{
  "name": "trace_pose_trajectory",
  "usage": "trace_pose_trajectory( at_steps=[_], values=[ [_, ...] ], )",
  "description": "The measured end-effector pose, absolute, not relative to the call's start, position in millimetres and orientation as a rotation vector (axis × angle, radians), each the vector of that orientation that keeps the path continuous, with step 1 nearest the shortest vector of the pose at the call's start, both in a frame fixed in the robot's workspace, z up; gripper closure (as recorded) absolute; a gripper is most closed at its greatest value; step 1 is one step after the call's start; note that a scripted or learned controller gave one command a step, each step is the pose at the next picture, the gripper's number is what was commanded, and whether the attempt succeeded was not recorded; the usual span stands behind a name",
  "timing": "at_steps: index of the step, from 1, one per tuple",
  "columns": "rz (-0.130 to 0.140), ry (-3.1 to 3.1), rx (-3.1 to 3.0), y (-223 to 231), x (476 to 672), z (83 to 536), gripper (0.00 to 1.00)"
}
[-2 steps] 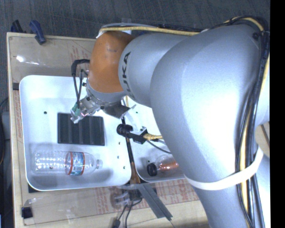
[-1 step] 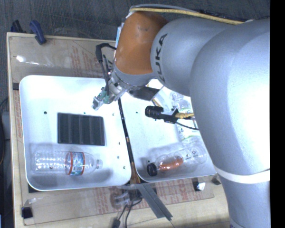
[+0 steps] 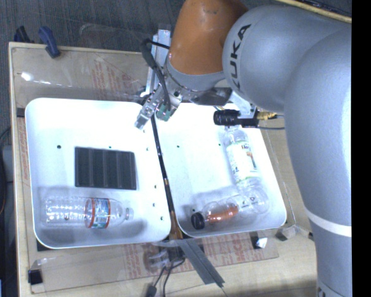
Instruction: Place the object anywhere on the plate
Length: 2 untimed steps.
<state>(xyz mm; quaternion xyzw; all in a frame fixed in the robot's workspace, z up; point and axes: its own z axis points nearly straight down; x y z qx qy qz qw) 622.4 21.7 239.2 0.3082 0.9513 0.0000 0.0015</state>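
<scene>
Gripper (image 3: 153, 111) hung over the bins' divider at the far end; open/shut state unclear, nothing visibly held. Pre-grasp step, prob. Dark plate (image 3: 105, 167) in left bin, bottle (image 3: 86, 212) beside it. Next: descend, grab.

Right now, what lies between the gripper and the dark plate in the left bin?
In the camera view, only bare white bin floor separates the gripper from the dark plate; the water bottle lies beyond the plate, near the bin's front.

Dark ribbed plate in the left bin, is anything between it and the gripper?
Nothing visible. The gripper hangs over the bins' shared rim; only bare white floor of the left bin separates it from the dark ribbed plate. The clear plastic bottle lies nearer the camera, apart.
</scene>
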Motion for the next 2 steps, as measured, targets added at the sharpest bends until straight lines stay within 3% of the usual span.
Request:
trace_pose_trajectory(
  at_steps=[1, 2],
  values=[
    [-0.004, 2.876, 1.273, 25, 590.8, 191, 1.0],
    [-0.005, 2.733, 1.556, 79, 549.6, 191, 1.0]
  ],
)
